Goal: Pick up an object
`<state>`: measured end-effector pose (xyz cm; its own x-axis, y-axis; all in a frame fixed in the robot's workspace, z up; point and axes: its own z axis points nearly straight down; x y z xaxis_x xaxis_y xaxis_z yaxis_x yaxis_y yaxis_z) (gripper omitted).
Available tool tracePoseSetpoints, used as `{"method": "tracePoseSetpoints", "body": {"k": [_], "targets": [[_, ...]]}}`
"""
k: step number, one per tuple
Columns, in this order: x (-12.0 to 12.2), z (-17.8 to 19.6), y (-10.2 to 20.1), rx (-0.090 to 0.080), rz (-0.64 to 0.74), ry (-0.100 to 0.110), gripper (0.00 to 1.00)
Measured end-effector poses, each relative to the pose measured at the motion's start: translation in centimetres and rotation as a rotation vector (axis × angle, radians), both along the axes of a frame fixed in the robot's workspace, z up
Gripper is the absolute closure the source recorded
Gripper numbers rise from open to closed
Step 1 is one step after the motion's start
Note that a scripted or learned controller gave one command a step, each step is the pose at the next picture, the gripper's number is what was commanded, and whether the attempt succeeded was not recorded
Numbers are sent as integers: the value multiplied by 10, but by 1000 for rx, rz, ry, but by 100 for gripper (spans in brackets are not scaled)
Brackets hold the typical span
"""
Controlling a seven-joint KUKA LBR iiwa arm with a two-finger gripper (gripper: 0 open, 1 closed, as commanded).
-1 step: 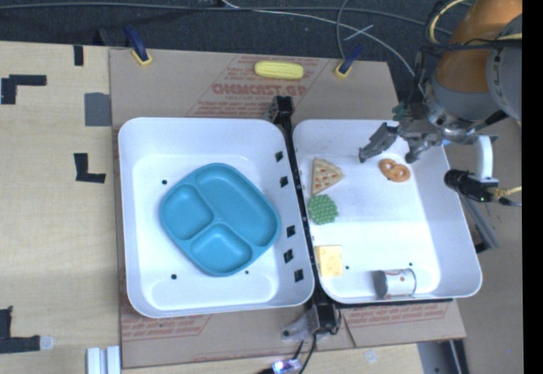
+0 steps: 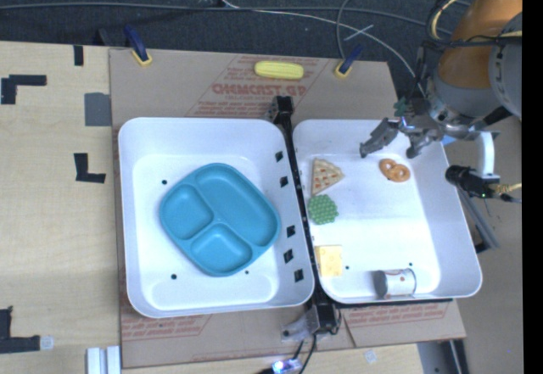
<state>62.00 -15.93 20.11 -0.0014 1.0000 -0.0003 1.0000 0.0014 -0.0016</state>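
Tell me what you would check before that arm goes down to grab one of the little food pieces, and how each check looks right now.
1. Gripper carries nothing yet: ok, its two fingers are spread with nothing between them.
2. A piece lies close by: ok, the pretzel sits just below the fingers in the right bin.
3. Pretzel has room around it: ok, bare white floor on all sides; the waffle wedge lies apart to its left.
4. Gripper is straight above the pretzel: cannot tell from this slanted view.
5. Cables stay out of the way: ok, they hang behind the bins.
6. Blue tray is out of the path: ok, it lies in the left bin.
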Motion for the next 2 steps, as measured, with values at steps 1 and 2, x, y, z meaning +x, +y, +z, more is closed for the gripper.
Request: {"method": "tracePoseSetpoints", "body": {"k": [1,2], "targets": [[-3,-62,-6,0,-1,4,0],[-3,-115,-5,-2,1,1,0]]}}
